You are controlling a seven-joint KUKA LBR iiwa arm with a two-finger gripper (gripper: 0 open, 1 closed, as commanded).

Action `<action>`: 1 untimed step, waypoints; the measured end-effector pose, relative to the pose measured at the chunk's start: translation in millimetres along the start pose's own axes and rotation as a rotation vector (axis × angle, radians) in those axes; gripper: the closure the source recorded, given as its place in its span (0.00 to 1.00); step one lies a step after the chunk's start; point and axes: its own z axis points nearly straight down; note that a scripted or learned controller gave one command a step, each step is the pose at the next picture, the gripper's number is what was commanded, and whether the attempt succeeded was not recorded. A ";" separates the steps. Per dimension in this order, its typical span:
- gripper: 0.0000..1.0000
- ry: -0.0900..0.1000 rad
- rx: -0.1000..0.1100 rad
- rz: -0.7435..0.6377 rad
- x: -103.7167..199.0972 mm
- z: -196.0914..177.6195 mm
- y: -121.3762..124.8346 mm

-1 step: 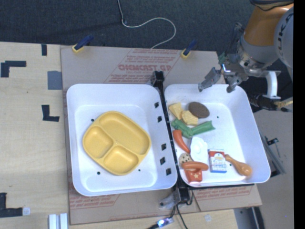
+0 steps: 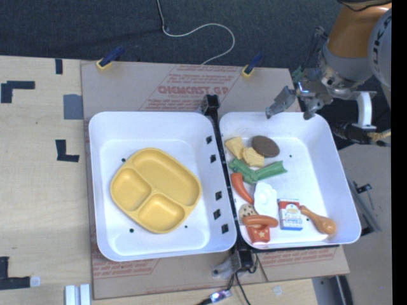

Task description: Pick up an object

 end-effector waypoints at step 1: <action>0.00 -0.002 0.003 0.001 -5.0 45.2 2.3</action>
